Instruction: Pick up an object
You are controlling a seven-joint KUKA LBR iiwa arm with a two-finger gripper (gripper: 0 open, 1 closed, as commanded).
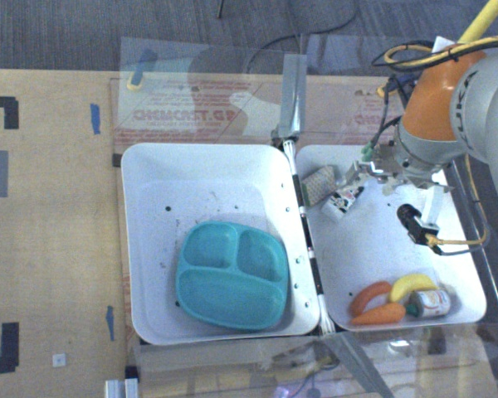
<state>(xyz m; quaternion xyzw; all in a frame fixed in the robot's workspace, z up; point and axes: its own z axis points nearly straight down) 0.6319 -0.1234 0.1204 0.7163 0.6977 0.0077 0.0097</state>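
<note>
Left bin (pixel 149 181): holding one teal divided tray (pixel 232 276), lying flat in the near half.

Right bin (pixel 473 297): holding several things. In the far left corner a small grey ridged pad (pixel 318 184) is lying; just beside it, toward the arm, a small white piece with dark marks (pixel 342 200) is lying tilted. In the near right corner a cluster is sitting packed together: a carrot (pixel 378 314) and a reddish sausage (pixel 370 296) with long axes running roughly left to right, a banana (pixel 413 285) curving over them, and a small jar (pixel 432 303) touching the banana's end.

Arm: reaching in from the right, orange band over the bin's far right edge. Gripper (pixel 358 175) is pointing left over the far part of the right bin; whether it is parted or closed cannot be told, and nothing is visibly gripped.

Deciding relation: the white piece is lying directly at the gripper's tip, slightly nearer the camera and to its left, seemingly touching or just beside it. The cluster is lying well apart, toward the near right corner. Judgement: the white piece is the likeliest target, needing only a short drop.

A black cable fitting (pixel 412 220) is hanging under the wrist.
</note>
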